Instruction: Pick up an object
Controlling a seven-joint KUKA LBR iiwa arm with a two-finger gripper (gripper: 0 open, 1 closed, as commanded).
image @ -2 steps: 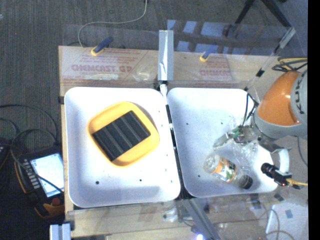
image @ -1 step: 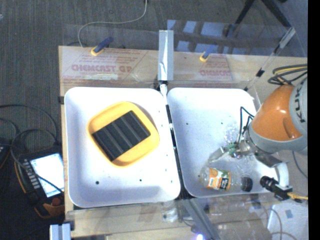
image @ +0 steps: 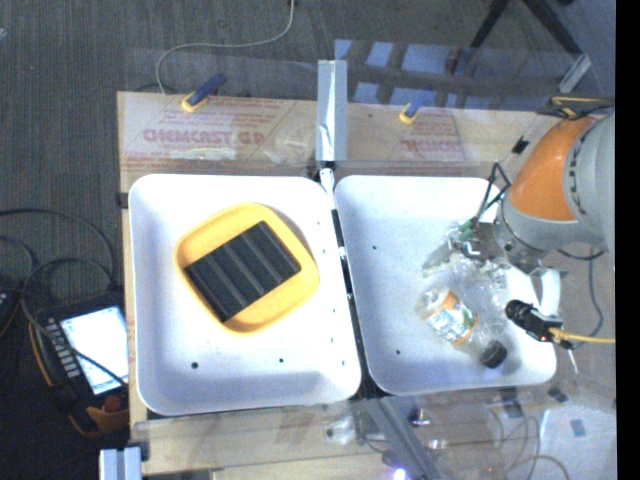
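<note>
Arm (image: 560, 183) sits at right of frame over the right bin (image: 400, 268). Crumpled clear wrapper (image: 455, 303) lies lower right, beside a small black cap (image: 492, 354). Jaw state cannot be told. Risk: flimsy plastic may slip or collapse when gripped.

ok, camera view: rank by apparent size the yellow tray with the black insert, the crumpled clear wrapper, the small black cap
1. yellow tray with black insert, by far the largest.
2. crumpled clear wrapper, mid-sized; its see-through edges are hard to trace.
3. small black cap, smallest.

Grey arm (image: 560, 193) bends in from the right; its hand (image: 478, 243) seems lowered, partly hidden.
</note>
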